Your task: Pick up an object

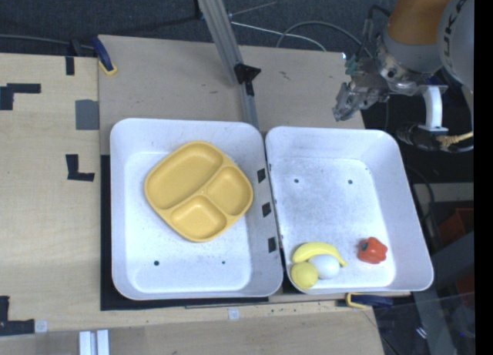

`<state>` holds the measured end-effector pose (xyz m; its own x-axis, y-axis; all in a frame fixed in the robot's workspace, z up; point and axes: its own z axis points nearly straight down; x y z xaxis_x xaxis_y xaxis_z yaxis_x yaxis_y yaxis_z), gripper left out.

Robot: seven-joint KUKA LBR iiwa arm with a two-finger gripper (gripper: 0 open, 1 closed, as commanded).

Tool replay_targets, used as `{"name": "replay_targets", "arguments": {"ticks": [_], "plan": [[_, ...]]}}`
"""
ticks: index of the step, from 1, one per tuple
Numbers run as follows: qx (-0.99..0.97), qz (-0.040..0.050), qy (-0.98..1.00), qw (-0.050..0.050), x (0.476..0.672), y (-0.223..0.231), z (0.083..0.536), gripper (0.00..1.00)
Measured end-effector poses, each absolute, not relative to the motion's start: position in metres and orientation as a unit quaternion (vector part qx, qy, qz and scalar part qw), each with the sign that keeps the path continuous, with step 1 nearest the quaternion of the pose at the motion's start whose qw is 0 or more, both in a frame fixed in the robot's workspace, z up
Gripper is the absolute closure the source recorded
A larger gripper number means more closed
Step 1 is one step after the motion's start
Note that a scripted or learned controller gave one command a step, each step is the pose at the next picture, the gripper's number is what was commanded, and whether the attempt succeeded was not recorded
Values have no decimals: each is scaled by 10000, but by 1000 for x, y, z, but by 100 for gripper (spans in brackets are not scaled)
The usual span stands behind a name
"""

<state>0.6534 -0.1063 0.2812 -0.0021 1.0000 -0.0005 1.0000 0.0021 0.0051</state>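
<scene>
1. objects to choose from lie along the near edge of the right bin (385,145): a yellow banana (317,251) curved over a white egg-shaped piece (328,267), a yellow round fruit (303,275) touching them in the near left corner, and a red pepper-like piece (372,249) a little apart toward the right wall.
2. left bin (123,192) holds one item, a yellow divided plate (199,190) with three compartments, lying flat near the middle and turned at a slant.
3. hand (350,105) hangs above the tabletop (169,76) just beyond the far edge of the right bin, near that bin's middle; it is not over any object and nothing is between its fingers.
4. whether the hand is released or clenched cannot be told; it is small and dark here.
5. step in hand, as a judgement: the approach has not begun, and nothing is picked up yet.
6. next move would likely call for travelling across the right bin toward its near edge, choosing one piece, and lowering over it; the red piece stands free, while the three clustered items touch and may be harder to separate.
</scene>
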Motion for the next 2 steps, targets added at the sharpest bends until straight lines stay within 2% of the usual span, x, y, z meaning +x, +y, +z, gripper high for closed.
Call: {"name": "replay_targets", "arguments": {"ticks": [1,2], "plan": [[7051,-4,7091,-10,640,-52,268,100],[7045,-8,7097,-15,641,10,252,100]]}}
